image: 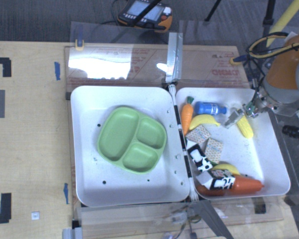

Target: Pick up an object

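Note:
My gripper (pixel 242 113) hangs over the back right part of the right bin (pixel 274 153), open, with nothing between its fingers. A yellow corn cob (pixel 245 127) lies just below and in front of it. To its left lie a blue bottle (pixel 209 108), a yellow banana (pixel 203 121) and an orange carrot (pixel 187 116). Two tan crackers (pixel 207 140) lie mid-bin. At the front lie a black-and-white cow toy (pixel 200 159), another banana (pixel 225 169) and a large orange-red carrot (pixel 241 184).
The left bin (pixel 84 133) holds a green divided plate (pixel 132 139). A ridge (pixel 180 133) separates the two bins. A clear panel and metal post (pixel 174 56) stand behind them. The arm's orange band (pixel 285 68) rises at the right.

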`<state>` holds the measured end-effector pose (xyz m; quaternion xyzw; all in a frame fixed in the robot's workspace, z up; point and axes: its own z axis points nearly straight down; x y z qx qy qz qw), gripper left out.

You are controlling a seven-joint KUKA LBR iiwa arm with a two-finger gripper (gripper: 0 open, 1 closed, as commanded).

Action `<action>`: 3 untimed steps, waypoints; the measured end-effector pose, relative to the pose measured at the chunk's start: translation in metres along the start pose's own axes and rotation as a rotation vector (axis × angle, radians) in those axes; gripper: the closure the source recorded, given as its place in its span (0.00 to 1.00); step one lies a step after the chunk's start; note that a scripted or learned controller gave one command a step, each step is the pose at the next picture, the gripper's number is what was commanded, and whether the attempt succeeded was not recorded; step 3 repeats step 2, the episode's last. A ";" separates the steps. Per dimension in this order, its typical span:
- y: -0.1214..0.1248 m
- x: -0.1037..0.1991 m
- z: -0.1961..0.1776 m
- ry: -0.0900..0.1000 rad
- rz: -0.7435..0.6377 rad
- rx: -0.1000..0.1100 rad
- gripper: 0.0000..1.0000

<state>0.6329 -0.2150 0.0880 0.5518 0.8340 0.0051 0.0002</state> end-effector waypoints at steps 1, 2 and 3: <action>0.001 -0.001 -0.011 -0.009 -0.003 -0.001 1.00; 0.018 0.075 -0.110 -0.007 -0.089 0.005 1.00; 0.018 0.075 -0.110 -0.007 -0.089 0.005 1.00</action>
